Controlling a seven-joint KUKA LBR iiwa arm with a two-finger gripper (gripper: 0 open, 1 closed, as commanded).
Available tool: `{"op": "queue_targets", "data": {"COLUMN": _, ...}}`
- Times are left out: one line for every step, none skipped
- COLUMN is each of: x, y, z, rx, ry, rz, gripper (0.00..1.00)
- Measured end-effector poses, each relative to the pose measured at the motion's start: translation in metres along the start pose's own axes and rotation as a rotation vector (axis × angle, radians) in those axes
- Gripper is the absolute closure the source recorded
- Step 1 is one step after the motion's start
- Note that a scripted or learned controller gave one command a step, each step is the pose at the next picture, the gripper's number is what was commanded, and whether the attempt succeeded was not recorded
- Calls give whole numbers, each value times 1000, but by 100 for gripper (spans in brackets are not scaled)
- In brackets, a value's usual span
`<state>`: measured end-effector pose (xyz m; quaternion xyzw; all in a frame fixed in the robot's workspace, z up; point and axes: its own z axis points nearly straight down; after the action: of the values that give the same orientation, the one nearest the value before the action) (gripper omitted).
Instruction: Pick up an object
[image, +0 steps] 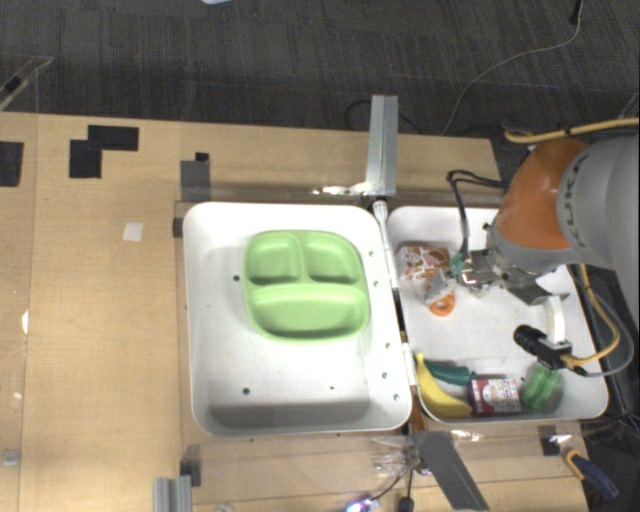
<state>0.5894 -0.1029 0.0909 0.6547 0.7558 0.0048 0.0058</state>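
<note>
The arm (600, 200) is a thick, rounded body in smooth pale grey, with dark lettering partly visible on its shell. Above the wrist sits a glossy orange band (535, 200), domed and catching the light. Below it the wrist narrows to a grey metal block (505, 270) with darker edges. A thin black cable (462, 205) loops beside the band, and a yellow cable (570, 130) arcs along the arm's far side.

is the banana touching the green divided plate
Apart. The camera view shows the banana lying in the right bin and the green divided plate in the left bin, with the bin walls between them.
</note>
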Motion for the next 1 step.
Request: {"op": "queue_targets", "data": {"x": -14, "y": 65, "z": 3, "rx": 70, "ry": 8, "rz": 181, "gripper": 0}}
